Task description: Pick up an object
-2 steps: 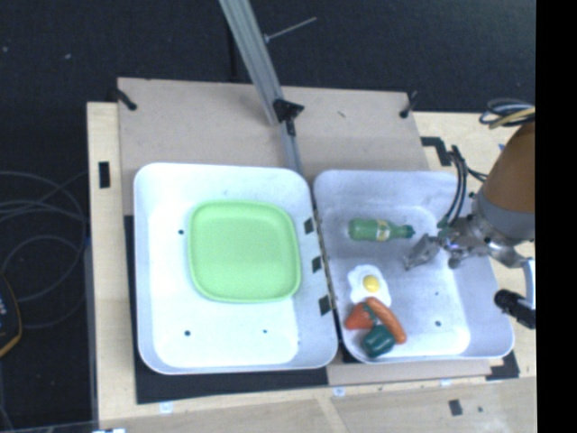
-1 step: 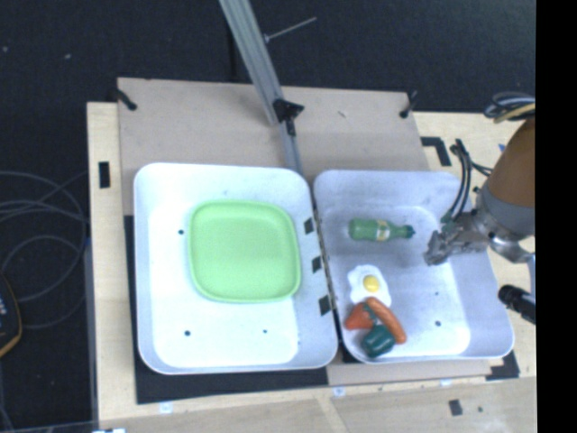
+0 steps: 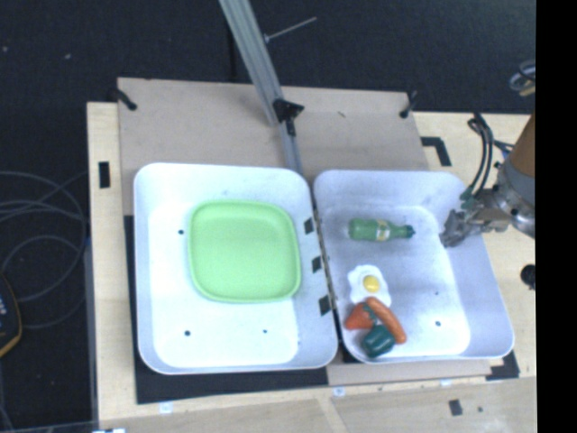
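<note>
The gripper (image 3: 453,230) hangs over the far right wall of the right bin (image 3: 478,332), at the end of the grey arm (image 3: 516,197) that comes in from the right; nothing lies between its tips, and whether they are spread or pressed together I cannot tell, since they read as one small dark shape at this slant; the candidates for picking all sit to its left inside the same bin; the green bottle (image 3: 380,231) lies on its side nearest to it, roughly level with it and a short way off; the fried egg toy (image 3: 369,284) lies further left and nearer the camera; beyond that, in the near left corner, the orange carrot-like piece (image 3: 382,314), a red piece (image 3: 358,317) and a dark green piece (image 3: 379,340) crowd together, touching; the left bin (image 3: 153,269), well away from the gripper, holds a green plate (image 3: 243,250); the likely failures, as I judge them: a descent from here would meet the bin wall or bare floor; the round bottle may roll away if caught off-centre; the flat egg offers little to pinch; a reach into the cluster could nudge several pieces and close on none, or jam against the corner.
</note>
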{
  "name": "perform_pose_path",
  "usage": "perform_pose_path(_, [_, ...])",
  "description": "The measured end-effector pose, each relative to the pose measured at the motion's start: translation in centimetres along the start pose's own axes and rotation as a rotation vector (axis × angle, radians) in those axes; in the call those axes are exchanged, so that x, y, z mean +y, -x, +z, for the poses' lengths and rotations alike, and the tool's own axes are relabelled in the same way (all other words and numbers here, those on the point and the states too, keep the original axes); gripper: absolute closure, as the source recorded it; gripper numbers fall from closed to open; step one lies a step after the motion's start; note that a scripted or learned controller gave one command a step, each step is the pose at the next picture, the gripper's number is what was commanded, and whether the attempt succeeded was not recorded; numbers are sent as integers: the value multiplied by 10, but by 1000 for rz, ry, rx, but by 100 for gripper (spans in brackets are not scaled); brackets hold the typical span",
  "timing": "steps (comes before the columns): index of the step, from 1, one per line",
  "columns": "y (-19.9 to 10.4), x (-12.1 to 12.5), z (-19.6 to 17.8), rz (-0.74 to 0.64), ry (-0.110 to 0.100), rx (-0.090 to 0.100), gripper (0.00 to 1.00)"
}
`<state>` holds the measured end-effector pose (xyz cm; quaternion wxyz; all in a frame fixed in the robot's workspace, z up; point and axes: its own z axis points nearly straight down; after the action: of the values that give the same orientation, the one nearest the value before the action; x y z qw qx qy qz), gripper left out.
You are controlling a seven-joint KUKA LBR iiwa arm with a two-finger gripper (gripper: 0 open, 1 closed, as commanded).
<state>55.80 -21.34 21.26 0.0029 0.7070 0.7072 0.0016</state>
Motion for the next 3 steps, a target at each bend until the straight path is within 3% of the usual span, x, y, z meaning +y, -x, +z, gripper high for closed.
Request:
perform_pose_path(1, [1, 0, -13, 0, -4, 1, 100])
perform_pose_path(3, [-108, -8, -3, -3, -6, 2, 100])
